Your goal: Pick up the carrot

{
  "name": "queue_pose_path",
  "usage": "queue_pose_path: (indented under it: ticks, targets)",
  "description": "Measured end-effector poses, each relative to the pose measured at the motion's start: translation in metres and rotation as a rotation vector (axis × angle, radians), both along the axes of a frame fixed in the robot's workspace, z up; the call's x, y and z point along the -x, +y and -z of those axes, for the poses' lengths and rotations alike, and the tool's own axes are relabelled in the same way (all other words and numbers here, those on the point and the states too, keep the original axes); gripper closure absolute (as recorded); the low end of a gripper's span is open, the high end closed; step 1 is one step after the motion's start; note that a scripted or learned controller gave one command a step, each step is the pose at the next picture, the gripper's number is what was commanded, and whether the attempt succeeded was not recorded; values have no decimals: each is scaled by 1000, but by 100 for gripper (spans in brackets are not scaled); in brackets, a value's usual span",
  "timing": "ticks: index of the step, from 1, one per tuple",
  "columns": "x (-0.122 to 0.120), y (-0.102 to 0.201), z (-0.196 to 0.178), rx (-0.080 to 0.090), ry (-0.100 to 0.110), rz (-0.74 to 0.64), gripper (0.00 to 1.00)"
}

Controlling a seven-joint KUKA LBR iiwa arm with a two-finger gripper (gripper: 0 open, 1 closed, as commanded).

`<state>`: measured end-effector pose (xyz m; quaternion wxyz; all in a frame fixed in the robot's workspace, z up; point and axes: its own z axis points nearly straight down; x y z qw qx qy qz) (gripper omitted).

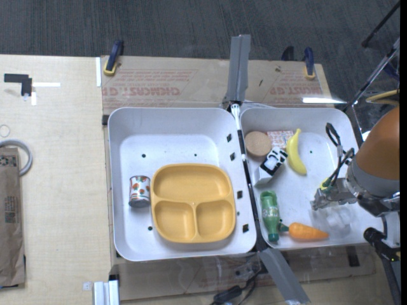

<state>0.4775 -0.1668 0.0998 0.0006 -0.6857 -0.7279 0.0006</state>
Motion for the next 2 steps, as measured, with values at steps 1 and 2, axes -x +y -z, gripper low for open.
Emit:
queue_pose_path:
  ticks: [1, 2]
  targets:
    - [0, 22, -7, 0, 0, 45, 100]
    - [0, 45, 9, -1, 1, 127, 100]
